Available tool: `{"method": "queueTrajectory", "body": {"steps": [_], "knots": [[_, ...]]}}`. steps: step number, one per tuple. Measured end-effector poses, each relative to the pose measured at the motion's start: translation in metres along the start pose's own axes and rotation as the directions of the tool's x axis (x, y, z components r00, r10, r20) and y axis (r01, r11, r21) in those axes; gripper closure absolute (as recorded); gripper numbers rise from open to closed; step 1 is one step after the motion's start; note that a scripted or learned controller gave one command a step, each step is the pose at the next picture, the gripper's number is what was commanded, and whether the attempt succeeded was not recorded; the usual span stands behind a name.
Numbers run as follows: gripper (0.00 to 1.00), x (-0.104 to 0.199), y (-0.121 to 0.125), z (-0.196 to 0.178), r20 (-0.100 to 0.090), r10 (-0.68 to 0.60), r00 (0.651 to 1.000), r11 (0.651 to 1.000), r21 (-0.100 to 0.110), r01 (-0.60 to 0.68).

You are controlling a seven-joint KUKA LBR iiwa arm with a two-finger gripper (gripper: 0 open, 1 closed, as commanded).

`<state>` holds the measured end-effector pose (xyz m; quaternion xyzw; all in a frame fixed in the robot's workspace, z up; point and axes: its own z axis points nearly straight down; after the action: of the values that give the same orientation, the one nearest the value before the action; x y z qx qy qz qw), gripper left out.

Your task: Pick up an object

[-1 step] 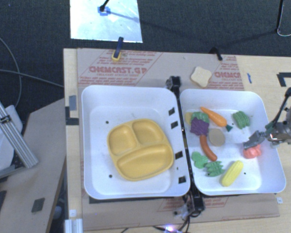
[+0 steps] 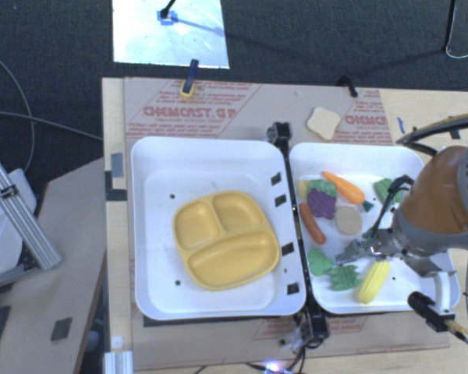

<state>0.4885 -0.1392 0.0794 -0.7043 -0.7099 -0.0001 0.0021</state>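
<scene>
1. The gripper [image 2: 357,249] hangs low in the right bin [image 2: 421,159] at the bench's right edge; whether it is open, I cannot tell.
2. Aim at the yellow corn [image 2: 374,280] just beside it, clear of the green leaf [image 2: 343,277].

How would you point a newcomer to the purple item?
Start at the right-hand shallow white bin, the one packed with toy food. In its upper left area sits a purple plastic grape bunch, just below an orange plastic carrot and left of a round tan disc. It is the one purple piece there.
</scene>
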Motion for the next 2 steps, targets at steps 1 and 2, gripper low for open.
{"method": "queueTrajectory", "body": {"steps": [1,2], "knots": [[0.0,-0.071,-0.003,-0.006,0.007,0.011,1.0,1.0,-0.006,-0.011],[0.0,-0.047,0.042,-0.006,0.004,0.0,1.0,1.0,-0.008,0.0]]}}
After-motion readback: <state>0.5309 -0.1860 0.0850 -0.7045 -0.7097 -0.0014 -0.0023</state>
